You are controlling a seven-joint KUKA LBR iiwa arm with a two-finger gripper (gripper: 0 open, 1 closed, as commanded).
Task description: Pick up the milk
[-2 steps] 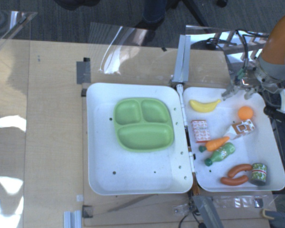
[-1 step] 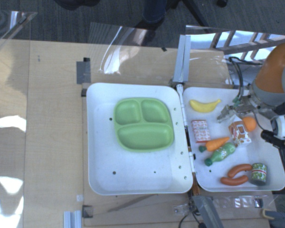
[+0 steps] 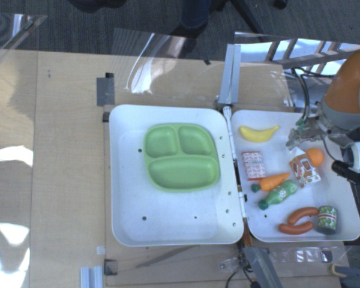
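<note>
Nearest the camera, right bin (image 3: 348, 236): sausage (image 3: 299, 219) w/ a small can (image 3: 327, 218) touching its right end, both by the front wall. Just behind them a green bottle (image 3: 278, 194) lies tilted, a carrot (image 3: 270, 182) touching it above-left. Beside that, a red/white packet (image 3: 252, 164), flat.

Milk (image 3: 304, 169): small carton, white w/ orange print, mid-right bin, lying tilted. An orange (image 3: 315, 156) sits touching or just behind its upper right. Carrot tip is near its left side.

Left bin (image 3: 123, 161) holds only a green tray (image 3: 182, 158), 3 compartments. Not relevant to the pick.

Further back in the right bin: banana (image 3: 258, 133) near the rear-left corner. Gripper (image 3: 301, 134) is above the rear of the right bin, just behind and above the milk, arm (image 3: 351, 89) coming in from the right w/ orange band showing. Fingers: can't tell if spread or closed, too small and lost in cable clutter. Nothing visibly between them, so milk is not held; it's in the bin.

Step in hand, prob. the approach. To do it well: bring the gripper forward so it's centred over the carton, not the orange. Align fingers across the carton's narrow sides, matching its tilt. Come down straight, keep clear of the orange and carrot tip so neither gets pinched or shoved. Close firmly but a carton may crush or slip; lift slowly and check it comes up.

Beyond the bins: worktop (image 3: 60, 131), clear guard panels, chair legs.
</note>
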